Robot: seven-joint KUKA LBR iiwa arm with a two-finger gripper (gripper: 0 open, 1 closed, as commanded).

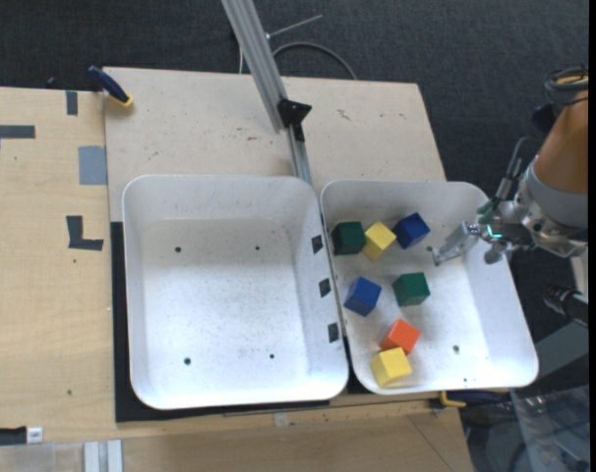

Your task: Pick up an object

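Camera view, looking down at a slant. Worktop, pale wood, carries everything. Left bin, white and shallow, lies just left of the right bin, walls touching. Right bin, white, is the landmark and holds all the blocks. Arm, grey with orange band, sits over the right bin's right wall, near its far corner.

Tool reaches inward from that wall and hangs above the bin's floor in the far right part; how far its jaws stand apart cannot be told, and no block shows between them.

Blocks, all inside the right bin:
- dark green cube, far left part
- yellow cube, touching the dark green one on its right
- blue cube, just right of that yellow one, nearest the tool
- second blue cube, middle left
- second green cube, middle, just right of it
- orange cube, nearer the front
- second yellow cube, at the front, touching the orange one
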